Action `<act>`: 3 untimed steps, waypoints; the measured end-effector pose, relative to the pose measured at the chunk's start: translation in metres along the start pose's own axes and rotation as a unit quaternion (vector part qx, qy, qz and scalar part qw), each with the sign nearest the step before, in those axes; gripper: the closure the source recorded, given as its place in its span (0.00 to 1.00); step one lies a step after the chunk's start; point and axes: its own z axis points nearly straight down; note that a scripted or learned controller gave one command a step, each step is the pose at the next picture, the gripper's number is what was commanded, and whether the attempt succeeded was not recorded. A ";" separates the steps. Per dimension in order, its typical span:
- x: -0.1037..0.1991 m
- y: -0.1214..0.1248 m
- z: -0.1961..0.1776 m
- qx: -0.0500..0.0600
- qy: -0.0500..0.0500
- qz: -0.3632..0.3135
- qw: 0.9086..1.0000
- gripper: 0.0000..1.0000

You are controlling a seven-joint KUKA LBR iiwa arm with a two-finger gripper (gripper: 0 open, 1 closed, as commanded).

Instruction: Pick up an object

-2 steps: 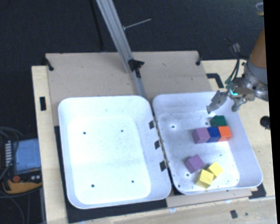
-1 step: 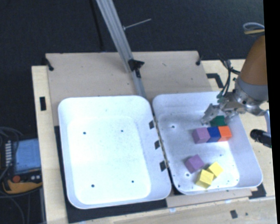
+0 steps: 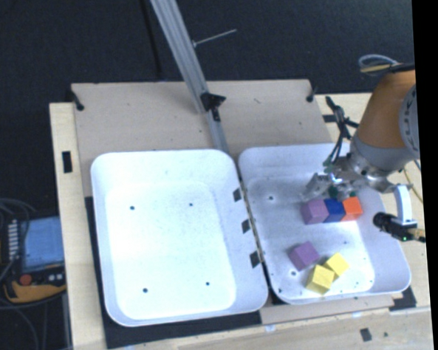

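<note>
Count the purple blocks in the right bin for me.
2. One purple block sits under the gripper, touching the blue block. The other purple block lies nearer the front, beside the yellow blocks. The arm may hide more.

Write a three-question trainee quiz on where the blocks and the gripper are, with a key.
1. True or false: the purple block, blue block and orange block sit in a row in the left bin.
2. How many yellow blocks lie in the right bin?
3. The gripper is above which group? A) the purple-blue-orange row B) the two yellow blocks C) the lone purple block

Key: 1 false, they are in the right bin; 2 two; 3 A.
</note>
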 end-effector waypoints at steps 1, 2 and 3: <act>-0.003 0.010 0.021 -0.019 -0.006 0.000 1.000 0.00; -0.004 0.011 0.011 -0.022 -0.006 0.001 1.000 1.00; -0.015 0.014 -0.046 -0.005 -0.002 0.000 1.000 1.00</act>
